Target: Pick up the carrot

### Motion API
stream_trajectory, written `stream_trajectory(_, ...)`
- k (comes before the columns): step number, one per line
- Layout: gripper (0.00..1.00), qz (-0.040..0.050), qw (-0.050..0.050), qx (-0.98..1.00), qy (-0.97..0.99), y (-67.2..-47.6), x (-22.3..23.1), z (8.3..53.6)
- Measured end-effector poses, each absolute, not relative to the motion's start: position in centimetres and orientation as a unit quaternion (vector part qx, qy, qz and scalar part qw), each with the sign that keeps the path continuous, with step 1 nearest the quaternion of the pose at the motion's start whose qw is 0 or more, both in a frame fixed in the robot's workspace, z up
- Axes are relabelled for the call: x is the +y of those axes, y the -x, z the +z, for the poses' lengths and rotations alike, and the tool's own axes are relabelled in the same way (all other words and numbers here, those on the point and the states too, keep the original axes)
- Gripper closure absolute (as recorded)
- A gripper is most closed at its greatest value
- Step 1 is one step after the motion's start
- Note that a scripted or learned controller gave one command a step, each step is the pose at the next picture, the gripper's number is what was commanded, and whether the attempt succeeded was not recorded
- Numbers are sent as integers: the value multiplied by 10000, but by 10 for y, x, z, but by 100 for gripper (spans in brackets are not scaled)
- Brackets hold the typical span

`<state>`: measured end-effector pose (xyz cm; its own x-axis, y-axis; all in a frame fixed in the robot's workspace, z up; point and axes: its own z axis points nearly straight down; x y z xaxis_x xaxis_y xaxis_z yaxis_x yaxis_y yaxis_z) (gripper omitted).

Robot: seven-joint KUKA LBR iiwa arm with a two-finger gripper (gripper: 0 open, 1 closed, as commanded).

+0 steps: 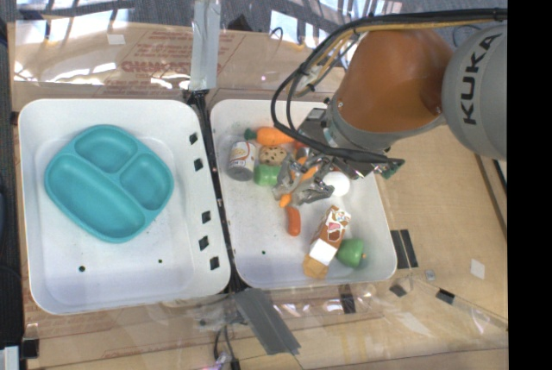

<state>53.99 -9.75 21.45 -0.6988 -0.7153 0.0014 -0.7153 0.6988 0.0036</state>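
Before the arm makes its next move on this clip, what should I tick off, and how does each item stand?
1. Carrot in sight, at the far side of the right bin: ok.
2. Tool over the right bin: ok.
3. Tool directly above the carrot: not ok; it sits nearer, over a cluster of small items.
4. Carrot clear of neighbours: not ok; a can and a cookie lie close beside it.
5. Anything held in the tool: cannot tell; the wrist covers it.
6. Teal plate in the left bin, away from the work: ok.
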Motion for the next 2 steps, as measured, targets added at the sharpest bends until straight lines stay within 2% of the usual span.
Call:
stream_trajectory(1, 100, -8, 0, -9320, -3625, -531, -60, 201)
stream_trajectory(2, 100, 12, -21, -8772, -4801, -506, -44, 269)
